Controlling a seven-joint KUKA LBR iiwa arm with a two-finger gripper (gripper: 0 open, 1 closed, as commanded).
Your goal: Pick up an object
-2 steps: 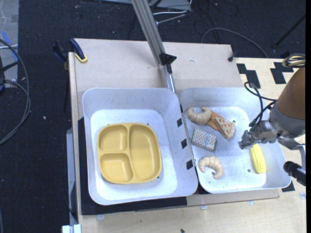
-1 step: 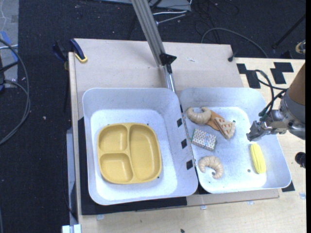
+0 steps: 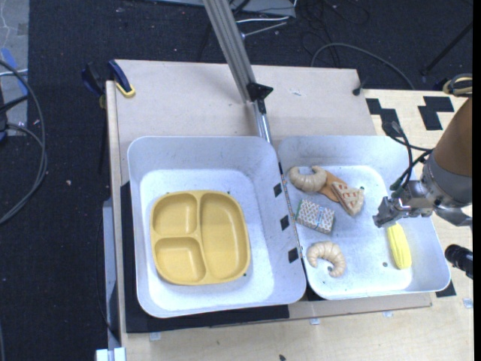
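Near the right bin's edge, the gripper (image 3: 391,210), grip state unclear, hovers above a yellow corn cob (image 3: 399,247).

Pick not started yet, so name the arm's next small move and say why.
Probably lower the end effector a little onto the yellow plastic corn cob. It sits by the cob's upper end in the right white bin, and that cob lies apart from the other items.

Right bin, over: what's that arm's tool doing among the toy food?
Tool low in right bin, just above the yellow corn. Nothing seen gripped. Croissants, waffle cone lie apart, clear of it.
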